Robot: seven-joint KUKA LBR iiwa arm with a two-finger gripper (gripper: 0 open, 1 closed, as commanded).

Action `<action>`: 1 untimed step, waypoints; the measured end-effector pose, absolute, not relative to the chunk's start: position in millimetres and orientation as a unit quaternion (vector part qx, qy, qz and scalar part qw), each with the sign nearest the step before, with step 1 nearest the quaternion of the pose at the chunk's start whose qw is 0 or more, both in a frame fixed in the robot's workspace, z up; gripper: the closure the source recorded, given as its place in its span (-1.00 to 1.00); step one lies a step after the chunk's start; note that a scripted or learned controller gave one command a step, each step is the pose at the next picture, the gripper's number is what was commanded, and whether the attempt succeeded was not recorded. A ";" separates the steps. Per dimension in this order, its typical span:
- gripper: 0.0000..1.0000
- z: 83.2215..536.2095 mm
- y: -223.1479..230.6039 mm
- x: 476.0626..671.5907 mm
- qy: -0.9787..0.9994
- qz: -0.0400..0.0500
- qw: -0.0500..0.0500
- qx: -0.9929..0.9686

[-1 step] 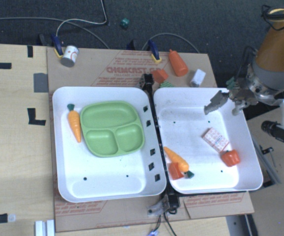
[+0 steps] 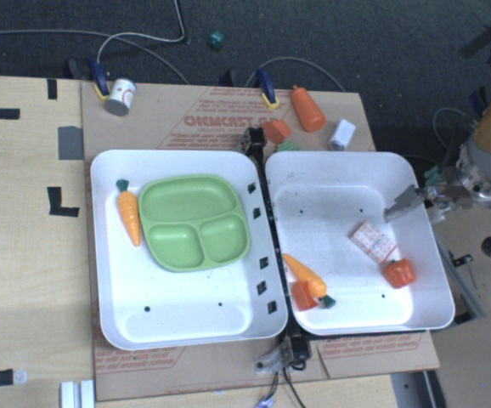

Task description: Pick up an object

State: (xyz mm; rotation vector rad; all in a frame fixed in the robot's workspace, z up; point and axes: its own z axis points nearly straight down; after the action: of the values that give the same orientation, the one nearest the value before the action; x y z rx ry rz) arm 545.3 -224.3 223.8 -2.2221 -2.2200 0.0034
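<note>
- Where the right bin [image 2: 347, 168] holds the objects, a red block [image 2: 398, 272] lies near its right wall, a patterned packet [image 2: 373, 241] just beside it.
- A carrot [image 2: 305, 274] lies against the left wall.
- Gripper [image 2: 407, 201] hovers above the packet; finger state cannot be determined.

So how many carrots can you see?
2. One carrot lies in the left bin, beside the green plate. The other carrot lies in the right bin, by its left wall.
</note>
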 end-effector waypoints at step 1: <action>-1.00 88.6 -215.8 529.9 -0.708 0.000 0.000 -0.707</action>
State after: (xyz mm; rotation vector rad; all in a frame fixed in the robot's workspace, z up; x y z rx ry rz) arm 529.9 -215.8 88.6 -2.2203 -2.2231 -0.0008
